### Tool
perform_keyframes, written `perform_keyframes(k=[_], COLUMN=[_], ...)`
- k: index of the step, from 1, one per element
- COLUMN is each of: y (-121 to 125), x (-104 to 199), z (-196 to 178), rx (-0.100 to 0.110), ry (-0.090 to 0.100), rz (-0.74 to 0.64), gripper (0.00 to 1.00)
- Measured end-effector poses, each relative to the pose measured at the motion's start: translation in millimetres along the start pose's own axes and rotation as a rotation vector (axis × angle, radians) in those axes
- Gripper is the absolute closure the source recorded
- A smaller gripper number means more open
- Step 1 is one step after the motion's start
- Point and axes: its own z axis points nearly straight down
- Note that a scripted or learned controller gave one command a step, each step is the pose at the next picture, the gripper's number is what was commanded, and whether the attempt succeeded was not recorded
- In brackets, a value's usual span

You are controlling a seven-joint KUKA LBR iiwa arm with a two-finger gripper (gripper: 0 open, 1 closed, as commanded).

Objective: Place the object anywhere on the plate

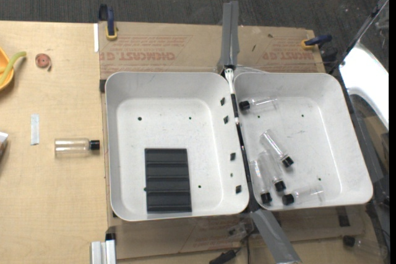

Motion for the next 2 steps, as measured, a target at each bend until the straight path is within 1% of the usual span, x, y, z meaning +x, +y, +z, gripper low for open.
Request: perform_keyframes(k=[1, 2], y=[-21, -22], x=[49, -39], z=[1, 0], rx=[0.0, 0.001], ry=[0.0, 0.0], rz=[0.149, 0.242], gripper=[0.0, 0.0])
